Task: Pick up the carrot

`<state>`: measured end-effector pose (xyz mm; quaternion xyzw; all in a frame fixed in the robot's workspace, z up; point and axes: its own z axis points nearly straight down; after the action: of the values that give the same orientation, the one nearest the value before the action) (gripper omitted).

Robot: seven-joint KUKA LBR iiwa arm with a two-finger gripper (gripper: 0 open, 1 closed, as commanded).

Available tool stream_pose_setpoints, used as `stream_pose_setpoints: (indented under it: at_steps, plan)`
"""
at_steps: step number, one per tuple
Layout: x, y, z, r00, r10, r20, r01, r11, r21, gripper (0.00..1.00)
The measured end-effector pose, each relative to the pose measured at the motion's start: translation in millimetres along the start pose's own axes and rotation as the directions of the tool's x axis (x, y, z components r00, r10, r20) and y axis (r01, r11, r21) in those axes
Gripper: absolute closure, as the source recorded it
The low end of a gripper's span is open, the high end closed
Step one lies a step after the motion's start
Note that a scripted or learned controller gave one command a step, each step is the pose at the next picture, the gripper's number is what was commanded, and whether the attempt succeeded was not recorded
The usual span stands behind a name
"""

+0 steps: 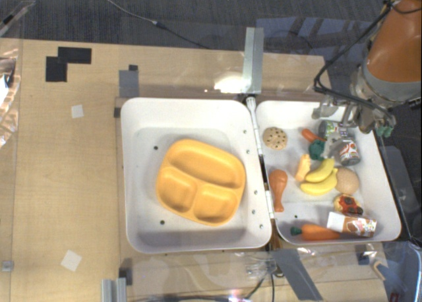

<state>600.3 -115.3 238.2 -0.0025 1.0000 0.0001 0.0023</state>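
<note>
A: Where is the carrot (pixel 317 232) to be found?

B: It is seen lying flat at the near edge of the right bin (pixel 391 211), its green top pointed left, with a carton (pixel 351 225) just beside it on the right.

A: And the end effector (pixel 347 122)?

B: It is held over the far part of the same bin, well apart from the carrot, under the orange band of the arm (pixel 395 43). Whether it is released or clenched cannot be told; nothing is seen grasped by it.

A: What else is held in that bin?

B: A cookie (pixel 275 138) is placed near the far left corner, and a drumstick (pixel 279 187) lies along the left wall. A banana (pixel 320 179) is set in the middle, with a small yellow piece just to its left and a tan egg-like item (pixel 347 181) touching its right end. A can (pixel 347 151) is tilted just below the end effector, beside a second, smaller carrot-like piece (pixel 310 136) and something green (pixel 318 148).

A: And the left bin (pixel 142 228)?

B: A yellow tray (pixel 200 181) with three compartments is laid in it, turned at a slant. Both bins are carried side by side on the desk (pixel 59 195).
</note>
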Motion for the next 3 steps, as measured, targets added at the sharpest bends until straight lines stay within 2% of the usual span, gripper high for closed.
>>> stream_pose_setpoints:
  at_steps: [1,2,3]
  plan:
    - [-39.1,-3.5,119.6,0.992,-0.126,0.007,0.126,0.992,0.001,0.00]
    - [8.3,17.3,149.6,0.988,0.153,0.008,-0.153,0.988,0.001,0.00]
    - [-4.7,21.8,150.3,0.821,0.571,0.005,-0.571,0.821,-0.001,0.00]
